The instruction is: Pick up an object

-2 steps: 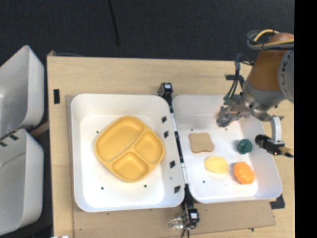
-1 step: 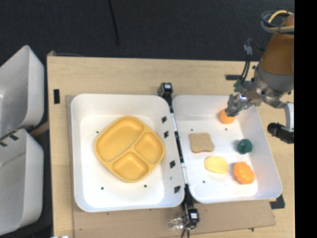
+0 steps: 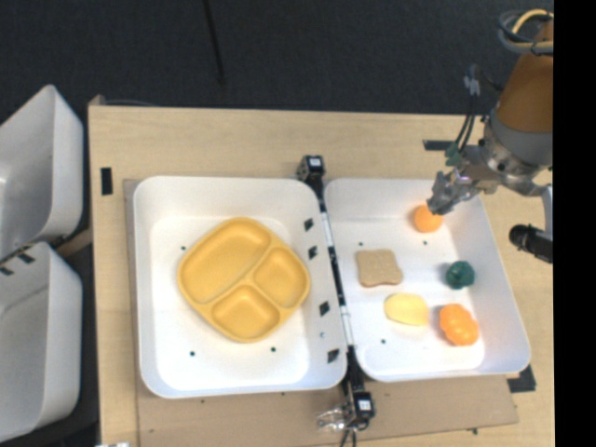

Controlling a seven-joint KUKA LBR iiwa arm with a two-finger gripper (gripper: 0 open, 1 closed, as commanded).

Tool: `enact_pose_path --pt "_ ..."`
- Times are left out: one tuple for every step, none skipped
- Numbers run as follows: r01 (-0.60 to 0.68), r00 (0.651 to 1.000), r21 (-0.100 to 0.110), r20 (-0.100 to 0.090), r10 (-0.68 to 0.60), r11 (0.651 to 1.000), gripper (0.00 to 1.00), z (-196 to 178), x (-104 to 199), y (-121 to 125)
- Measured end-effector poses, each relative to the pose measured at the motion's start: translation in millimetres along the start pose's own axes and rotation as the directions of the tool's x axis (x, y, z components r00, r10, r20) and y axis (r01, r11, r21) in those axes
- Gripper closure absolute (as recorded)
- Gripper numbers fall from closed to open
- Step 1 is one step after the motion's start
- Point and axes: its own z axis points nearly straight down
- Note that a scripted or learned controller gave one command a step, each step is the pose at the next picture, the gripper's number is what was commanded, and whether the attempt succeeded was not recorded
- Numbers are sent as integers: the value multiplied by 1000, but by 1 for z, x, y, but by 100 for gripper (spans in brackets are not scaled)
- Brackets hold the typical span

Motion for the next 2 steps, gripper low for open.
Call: enact_pose_path --pt "2 1000 2 0 -2 1000 100 5 62 7" --pt "4 1000 0 -1 -4 1000 100 -1 108 18"
